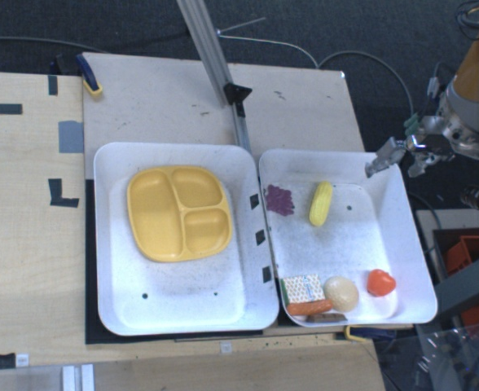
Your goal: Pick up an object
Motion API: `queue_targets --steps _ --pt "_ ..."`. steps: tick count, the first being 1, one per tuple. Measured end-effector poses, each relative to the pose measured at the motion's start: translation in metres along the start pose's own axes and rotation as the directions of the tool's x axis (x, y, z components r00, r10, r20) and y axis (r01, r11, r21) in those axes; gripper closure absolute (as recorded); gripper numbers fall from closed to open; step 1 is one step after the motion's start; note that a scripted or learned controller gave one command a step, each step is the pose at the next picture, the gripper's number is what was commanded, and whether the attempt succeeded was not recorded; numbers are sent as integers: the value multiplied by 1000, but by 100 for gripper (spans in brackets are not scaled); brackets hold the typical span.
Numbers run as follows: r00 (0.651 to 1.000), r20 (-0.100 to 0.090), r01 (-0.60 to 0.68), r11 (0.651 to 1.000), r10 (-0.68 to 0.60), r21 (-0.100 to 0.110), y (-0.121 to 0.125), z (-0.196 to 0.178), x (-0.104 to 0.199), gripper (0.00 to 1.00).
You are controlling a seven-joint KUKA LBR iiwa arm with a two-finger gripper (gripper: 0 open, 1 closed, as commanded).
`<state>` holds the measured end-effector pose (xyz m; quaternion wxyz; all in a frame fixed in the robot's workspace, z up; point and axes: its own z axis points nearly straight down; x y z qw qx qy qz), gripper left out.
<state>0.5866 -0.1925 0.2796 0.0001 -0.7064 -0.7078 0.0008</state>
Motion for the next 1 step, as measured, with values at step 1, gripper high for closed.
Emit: queue_targets --steps 1 --pt "1000 -5 0 1000 0 11 -79 180 77 0"
